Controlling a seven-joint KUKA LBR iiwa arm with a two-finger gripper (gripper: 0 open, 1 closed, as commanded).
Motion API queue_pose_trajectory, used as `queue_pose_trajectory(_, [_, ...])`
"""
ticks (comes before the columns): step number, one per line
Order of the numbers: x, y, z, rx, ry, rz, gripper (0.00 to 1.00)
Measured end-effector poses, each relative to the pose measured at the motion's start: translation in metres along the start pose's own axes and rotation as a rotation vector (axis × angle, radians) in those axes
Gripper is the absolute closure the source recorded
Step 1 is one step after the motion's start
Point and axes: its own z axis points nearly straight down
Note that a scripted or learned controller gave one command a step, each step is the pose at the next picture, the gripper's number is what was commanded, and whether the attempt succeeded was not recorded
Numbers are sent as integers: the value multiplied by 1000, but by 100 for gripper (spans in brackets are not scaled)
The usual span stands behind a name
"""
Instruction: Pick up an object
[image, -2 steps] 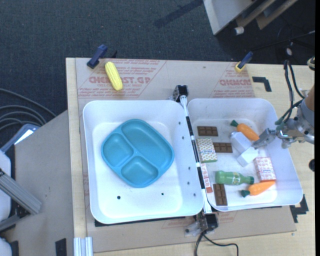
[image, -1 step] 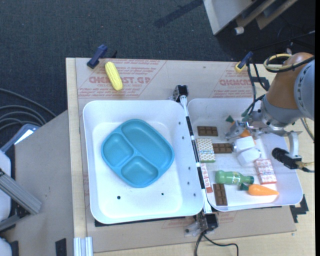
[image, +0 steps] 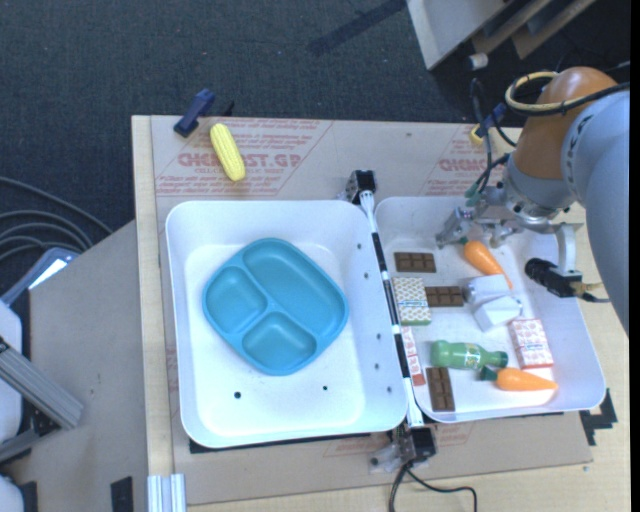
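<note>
While the arm (image: 590, 130) reaches in from the right, its tool (image: 478, 226) sits low over the far end of the right bin (image: 590, 345), right next to an orange carrot (image: 482, 258). Can't tell if the tool is touching the carrot or what its grip is doing; nothing visibly held.

Desk (image: 290, 150) carries two white bins side by side. Left bin (image: 190, 300) holds one blue divided plate (image: 275, 305), roughly centred.

Right bin contents, big to small:
- green bottle (image: 466, 355), lying on its side near the front
- red-and-white box (image: 531, 343), just right of the bottle
- second carrot (image: 525, 379), at the front edge, just beside the bottle's dark end
- white block (image: 490, 302), mid-bin, right of a brown bar
- patterned packet (image: 411, 300), against the left wall
- brown chocolate bars (image: 415, 263), several, along the left side

Outside the bins, on the desk's far left: yellow corn cob (image: 228, 152) with a blue clip (image: 193, 112) near it.
</note>
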Motion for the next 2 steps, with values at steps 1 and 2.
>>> queue_pose_trajectory(1, [0, 1, -11, -2, -3, -1, 100])
queue_pose_trajectory(2, [71, -11, -61, 3, 2, 0, 100])
